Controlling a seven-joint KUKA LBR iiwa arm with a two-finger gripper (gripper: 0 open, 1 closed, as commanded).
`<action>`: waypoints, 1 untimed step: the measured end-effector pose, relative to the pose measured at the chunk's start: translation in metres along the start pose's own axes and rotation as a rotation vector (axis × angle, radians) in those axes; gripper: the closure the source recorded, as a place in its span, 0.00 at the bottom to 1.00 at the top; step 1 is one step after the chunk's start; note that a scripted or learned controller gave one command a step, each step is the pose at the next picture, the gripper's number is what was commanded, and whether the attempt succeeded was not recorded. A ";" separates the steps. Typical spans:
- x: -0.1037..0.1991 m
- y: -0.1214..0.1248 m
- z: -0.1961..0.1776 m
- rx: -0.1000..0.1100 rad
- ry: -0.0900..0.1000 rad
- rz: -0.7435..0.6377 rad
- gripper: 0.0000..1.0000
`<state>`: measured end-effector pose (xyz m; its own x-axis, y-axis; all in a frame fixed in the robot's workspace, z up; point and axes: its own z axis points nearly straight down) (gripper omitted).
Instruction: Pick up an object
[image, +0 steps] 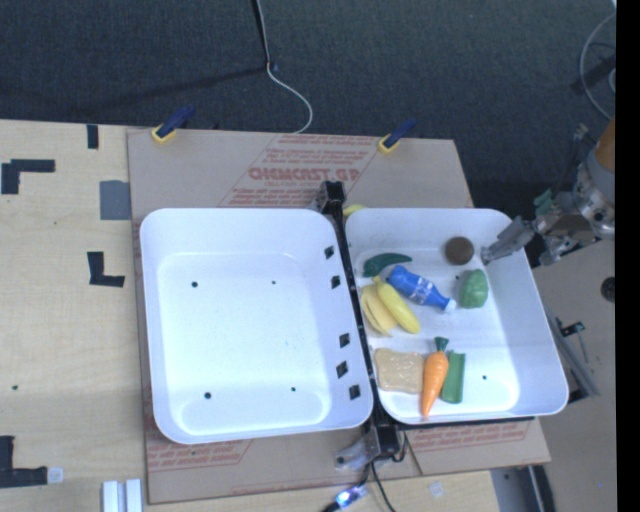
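Dark carpet beyond a pale wooden bench (60, 300), a cardboard sheet (300, 170) under two shallow white bins.

Gripper (503, 246) at the right bin's (530, 330) upper right rim, reaching in from the right; nothing visible between its fingers; whether wide or narrow, impossible to tell at this size. Just left of the fingertips, a small brown round object (459, 250), near but apart. Below that, a green rounded object (472, 289), also close to the gripper and apart from it. Further left, toward the middle of the bin: a blue bottle-like object (417, 290) lying tilted, a dark green pepper-like piece (385, 264) above it, a bunch of yellow bananas (390, 309) against the bin's left wall. Lower down, well apart from the gripper: a tan slice of bread (399, 371), an orange carrot (433, 378) lying beside a dark green stick-shaped object (455, 378), touching it.

Left bin (240, 320) beside the right one, joined along a black divider (342, 300).
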<state>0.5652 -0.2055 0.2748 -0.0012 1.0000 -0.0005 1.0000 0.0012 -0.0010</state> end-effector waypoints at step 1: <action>0.086 0.031 0.116 0.009 0.006 -0.008 0.00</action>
<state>0.5963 -0.1197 0.1590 -0.0092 0.9999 0.0054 0.9999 0.0093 -0.0105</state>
